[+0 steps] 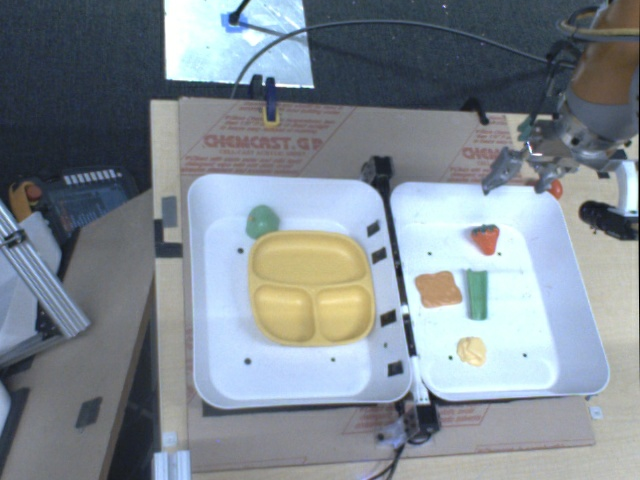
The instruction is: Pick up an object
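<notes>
The right bin (560, 268) holds a red strawberry-like piece (485, 238), a flat orange piece (438, 289), a green stick (477, 294) and a small yellow lump (471, 350). My gripper (523, 179) hovers over the bin's far rim, up and to the right of the red piece. It is open, with nothing between its fingers (498, 175). A green ball (263, 220) lies in the left bin (215, 298), just behind a yellow divided tray (310, 286).
A black clip divider (392, 268) runs between the two bins. Both bins rest on a cardboard sheet (300, 133). A cable (400, 26) arcs across behind them. Metal framing (40, 278) and a small device (85, 198) sit at the left.
</notes>
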`<state>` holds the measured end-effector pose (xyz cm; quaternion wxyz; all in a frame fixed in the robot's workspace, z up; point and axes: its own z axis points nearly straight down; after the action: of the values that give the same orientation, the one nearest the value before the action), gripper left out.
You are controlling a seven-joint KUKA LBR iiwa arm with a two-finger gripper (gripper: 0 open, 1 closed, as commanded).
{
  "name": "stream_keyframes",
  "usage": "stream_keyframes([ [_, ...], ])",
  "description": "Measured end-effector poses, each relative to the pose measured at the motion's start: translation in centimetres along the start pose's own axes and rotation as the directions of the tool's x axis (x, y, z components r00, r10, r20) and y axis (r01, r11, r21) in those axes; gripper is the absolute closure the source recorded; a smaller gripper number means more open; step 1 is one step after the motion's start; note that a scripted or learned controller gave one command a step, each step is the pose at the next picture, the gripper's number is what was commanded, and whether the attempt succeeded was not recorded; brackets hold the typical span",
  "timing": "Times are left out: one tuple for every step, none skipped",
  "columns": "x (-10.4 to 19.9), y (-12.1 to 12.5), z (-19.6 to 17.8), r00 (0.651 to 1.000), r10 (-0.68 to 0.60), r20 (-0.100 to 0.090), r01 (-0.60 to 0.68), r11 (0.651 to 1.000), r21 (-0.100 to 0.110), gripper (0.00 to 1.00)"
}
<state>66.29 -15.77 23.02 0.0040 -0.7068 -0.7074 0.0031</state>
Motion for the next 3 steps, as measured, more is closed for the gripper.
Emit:
stream_keyframes([
  [0.0, 0.2, -0.8, 1.000, -0.002, 0.002, 0.002, 1.000, -0.012, 0.00],
  [-0.3, -0.1, 3.5, 1.000, 0.000, 0.002, 0.000, 1.000, -0.009, 0.00],
  [-0.1, -0.1, 9.7, 1.000, -0.001, 0.001, 0.001, 1.000, -0.009, 0.00],
])
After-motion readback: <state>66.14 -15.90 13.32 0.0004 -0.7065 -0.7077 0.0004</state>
